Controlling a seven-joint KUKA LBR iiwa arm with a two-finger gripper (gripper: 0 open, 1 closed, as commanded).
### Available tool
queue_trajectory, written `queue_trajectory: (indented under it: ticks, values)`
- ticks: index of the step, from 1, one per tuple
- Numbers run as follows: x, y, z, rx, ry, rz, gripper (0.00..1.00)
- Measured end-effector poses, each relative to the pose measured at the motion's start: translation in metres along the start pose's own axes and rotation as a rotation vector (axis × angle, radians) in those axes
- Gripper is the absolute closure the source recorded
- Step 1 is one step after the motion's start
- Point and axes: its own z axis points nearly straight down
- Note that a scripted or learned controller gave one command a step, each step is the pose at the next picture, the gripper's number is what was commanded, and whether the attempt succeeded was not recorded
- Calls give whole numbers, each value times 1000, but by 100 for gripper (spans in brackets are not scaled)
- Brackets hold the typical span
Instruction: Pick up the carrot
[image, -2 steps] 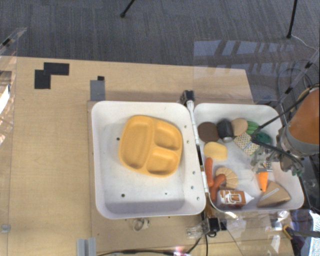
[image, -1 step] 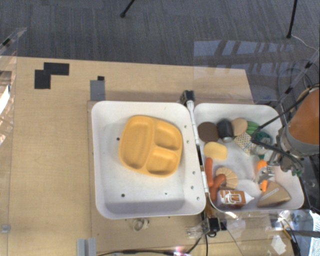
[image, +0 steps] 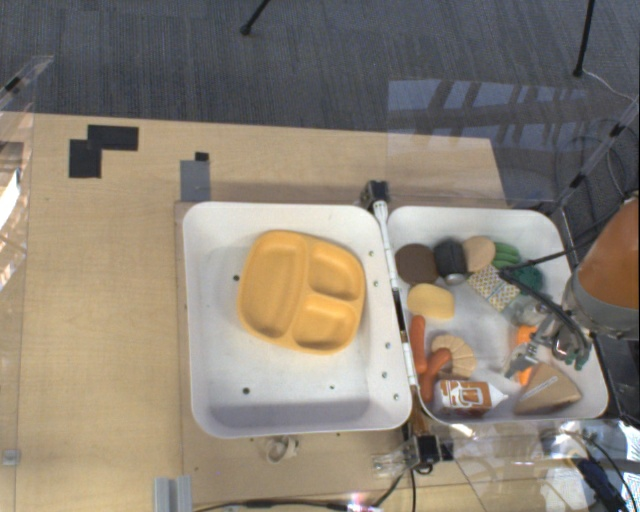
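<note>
Reaching into the right bin (image: 556, 232), the gripper (image: 535, 350) hangs over small orange bits (its grip state cannot be told); the carrot (image: 418, 335) lies by the left wall.

This is a robot lab or test room rather than a home. A plain wooden bench (image: 100, 330) stands on grey carpet (image: 300, 60), with black marker squares (image: 100, 148) at ten o'clock and thin black stand legs (image: 258, 15) at twelve. Two white bins (image: 215, 400) sit side by side at the centre, clear plastic guard sheets (image: 450, 115) rise at two o'clock, and loose cables (image: 400, 480) trail at six.
</note>
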Motion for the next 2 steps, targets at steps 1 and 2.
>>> queue_trajectory:
  ticks: [1,2]
  values:
    - [-4,2,-13,-2,-10,-8,100]
    - [-4,3,-13,-2,-9,-8,0]
